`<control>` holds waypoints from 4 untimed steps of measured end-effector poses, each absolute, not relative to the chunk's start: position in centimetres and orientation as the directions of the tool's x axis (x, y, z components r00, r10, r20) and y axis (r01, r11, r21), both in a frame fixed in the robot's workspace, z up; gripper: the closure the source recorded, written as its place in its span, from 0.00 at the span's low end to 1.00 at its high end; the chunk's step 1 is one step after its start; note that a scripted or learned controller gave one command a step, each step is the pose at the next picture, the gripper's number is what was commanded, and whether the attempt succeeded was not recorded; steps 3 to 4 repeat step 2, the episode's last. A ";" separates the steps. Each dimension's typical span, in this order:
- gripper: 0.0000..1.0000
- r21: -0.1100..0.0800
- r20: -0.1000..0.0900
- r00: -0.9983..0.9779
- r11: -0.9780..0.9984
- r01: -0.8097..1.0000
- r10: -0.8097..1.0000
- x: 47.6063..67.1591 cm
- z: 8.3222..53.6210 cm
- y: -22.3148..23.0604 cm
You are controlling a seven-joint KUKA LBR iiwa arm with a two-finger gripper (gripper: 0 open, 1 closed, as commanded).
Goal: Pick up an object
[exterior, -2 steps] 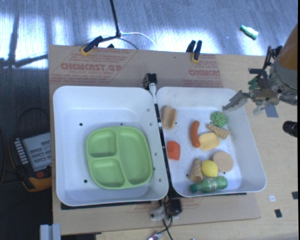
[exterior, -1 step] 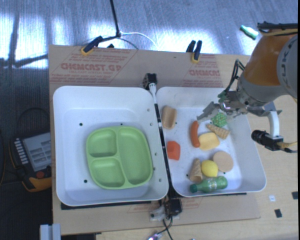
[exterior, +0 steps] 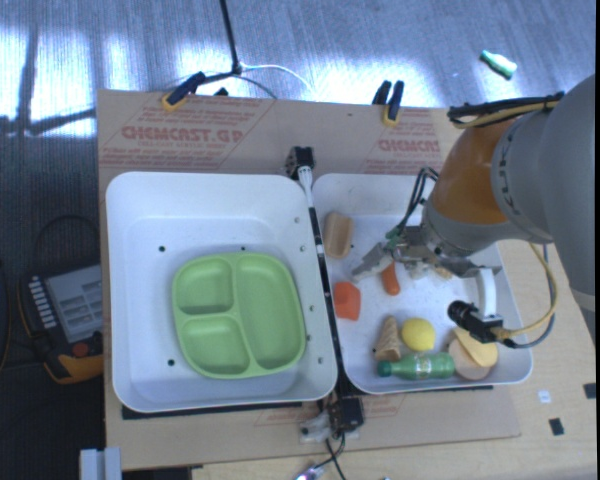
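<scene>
Hovering in the right bin (exterior: 515, 368), jaws (exterior: 380, 260) spread apart and grasping nothing, small carrot (exterior: 391, 281) lying just near-right, upright.

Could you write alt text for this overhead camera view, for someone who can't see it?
A grey and orange robot arm reaches from the right, its claw over the right white bin, which holds toy food: a lemon, a green bottle, a small carrot, an ice cream cone. The left white bin holds a green divided plate.
</scene>
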State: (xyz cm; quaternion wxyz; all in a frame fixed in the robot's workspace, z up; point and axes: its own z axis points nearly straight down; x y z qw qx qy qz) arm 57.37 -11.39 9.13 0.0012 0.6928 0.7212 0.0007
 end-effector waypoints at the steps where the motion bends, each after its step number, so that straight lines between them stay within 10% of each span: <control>1: 1.00 0.005 -0.004 -0.039 0.039 0.999 0.999 57.4 10.2 -11.6; 2: 1.00 0.001 -0.001 0.066 -0.066 0.998 0.998 56.3 19.7 -8.0; 4: 1.00 0.001 -0.001 0.066 -0.066 0.998 0.998 56.3 19.7 -8.0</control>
